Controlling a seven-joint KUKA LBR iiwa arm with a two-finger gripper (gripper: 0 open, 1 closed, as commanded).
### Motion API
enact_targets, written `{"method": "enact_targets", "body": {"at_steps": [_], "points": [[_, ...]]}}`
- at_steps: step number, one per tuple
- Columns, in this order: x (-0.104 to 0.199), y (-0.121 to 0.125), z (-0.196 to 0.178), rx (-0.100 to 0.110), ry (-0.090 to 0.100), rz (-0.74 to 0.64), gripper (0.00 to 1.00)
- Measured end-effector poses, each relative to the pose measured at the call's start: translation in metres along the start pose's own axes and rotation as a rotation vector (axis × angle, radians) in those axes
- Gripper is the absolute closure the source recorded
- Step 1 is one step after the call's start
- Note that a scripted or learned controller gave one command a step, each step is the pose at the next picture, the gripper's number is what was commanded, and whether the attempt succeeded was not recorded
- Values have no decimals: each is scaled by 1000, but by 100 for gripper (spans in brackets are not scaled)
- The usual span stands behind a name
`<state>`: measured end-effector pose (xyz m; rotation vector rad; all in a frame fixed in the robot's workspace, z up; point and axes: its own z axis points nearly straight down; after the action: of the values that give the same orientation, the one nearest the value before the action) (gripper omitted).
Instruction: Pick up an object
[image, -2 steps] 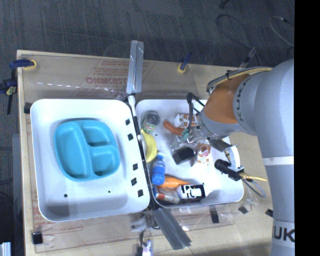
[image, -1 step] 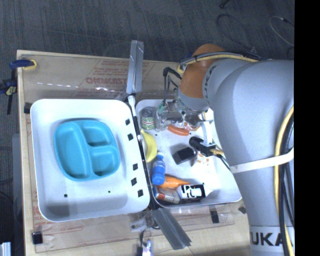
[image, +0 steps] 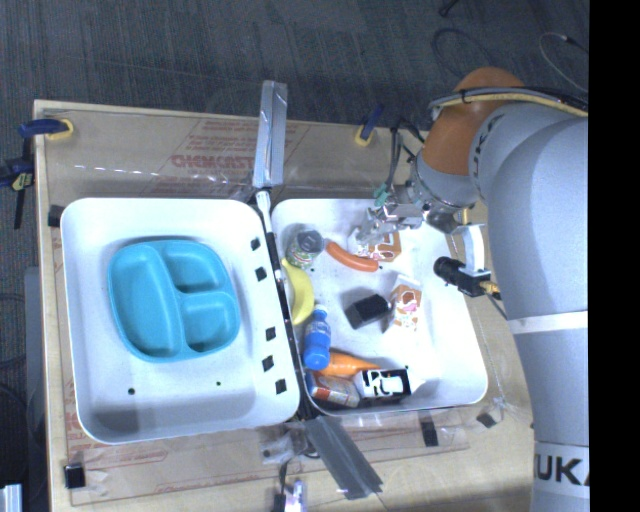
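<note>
My gripper (image: 387, 220) hangs low over the far part of the right bin (image: 455, 370), directly above a small orange and white item (image: 381, 244). An orange sausage-shaped piece (image: 351, 257) lies just to its left. Further toward the front lie a black block (image: 366, 309) and a small printed packet (image: 406, 305). Along the bin's left wall are a grey can (image: 305, 243), a yellow banana (image: 298, 290) and a blue bottle (image: 317, 339). An orange carrot (image: 350, 363) and a black and white box (image: 386, 382) sit at the front. Nothing is visibly lifted.
The left bin (image: 90, 380) holds a blue divided tray (image: 175, 297). A divider with black clips (image: 270, 310) separates the two bins. The grey arm (image: 530, 200) covers the right bin's right side. A black cable end (image: 455, 272) juts in near the right wall.
</note>
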<state>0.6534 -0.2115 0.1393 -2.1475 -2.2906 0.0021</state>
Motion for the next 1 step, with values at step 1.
{"method": "enact_targets", "body": {"at_steps": [1], "points": [[35,-32,-42,2,0,-70,0]]}}
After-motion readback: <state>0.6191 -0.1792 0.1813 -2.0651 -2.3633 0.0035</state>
